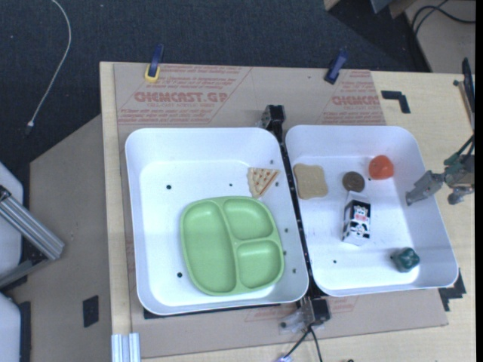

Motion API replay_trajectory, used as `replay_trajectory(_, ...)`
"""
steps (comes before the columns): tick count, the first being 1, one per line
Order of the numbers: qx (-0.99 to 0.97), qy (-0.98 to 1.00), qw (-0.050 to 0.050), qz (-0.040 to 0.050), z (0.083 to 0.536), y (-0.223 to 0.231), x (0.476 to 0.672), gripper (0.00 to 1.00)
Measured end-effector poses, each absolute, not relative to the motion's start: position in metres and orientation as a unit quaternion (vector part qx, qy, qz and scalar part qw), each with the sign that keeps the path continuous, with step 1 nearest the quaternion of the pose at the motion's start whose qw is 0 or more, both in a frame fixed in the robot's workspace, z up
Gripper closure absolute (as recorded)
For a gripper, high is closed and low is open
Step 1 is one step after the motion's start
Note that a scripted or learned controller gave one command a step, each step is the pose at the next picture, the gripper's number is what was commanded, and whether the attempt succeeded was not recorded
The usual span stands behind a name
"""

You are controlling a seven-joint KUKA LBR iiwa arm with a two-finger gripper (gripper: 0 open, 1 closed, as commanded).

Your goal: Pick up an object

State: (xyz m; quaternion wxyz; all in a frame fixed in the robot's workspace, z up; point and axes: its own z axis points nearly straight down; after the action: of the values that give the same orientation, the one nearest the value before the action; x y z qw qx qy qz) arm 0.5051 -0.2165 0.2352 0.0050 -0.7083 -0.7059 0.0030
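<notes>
Bins sit side by side on the counter (121, 202), which is covered by a brown printed cardboard sheet. The left bin (143, 157) holds a pale green divided plate (231, 244) with three compartments, lying toward the near side, and a small tan waffle-patterned triangle (262, 180) just beyond the plate's far right corner, near the bin's right wall. The right bin (430, 270) carries the loose objects: a tan square slice like toast (309, 181) near its left wall, a dark brown round piece (353, 181) just beside it, an orange-red round object (381, 167) farther right toward the far wall, a small white carton with black markings (357, 222) lying near the middle, and a dark green lump (405, 259) close to the near right corner. All five lie apart from one another on the bin floor. The end effector (438, 188) reaches in from the right, over the right rim of the right bin, grey and seen side-on; whether it is wide or narrow cannot be told from this angle, and nothing is visible in it. It is right of the orange-red object and well apart from the carton. Two blue clamps (336, 66) grip the far edge of the cardboard.
</notes>
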Motion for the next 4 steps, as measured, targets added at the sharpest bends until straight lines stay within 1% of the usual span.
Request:
replay_trajectory(1,-0.707,-0.707,0.000,0.0001,0.241,-0.216,0.508,0.00)
replay_trajectory(2,-0.707,-0.707,0.004,0.0014,0.177,-0.215,0.508,0.00)
replay_trajectory(3,-0.707,-0.707,0.002,0.0008,0.132,-0.222,0.503,0.00)
replay_trajectory(4,-0.706,-0.708,0.005,-0.0018,0.083,-0.218,0.504,0.00)
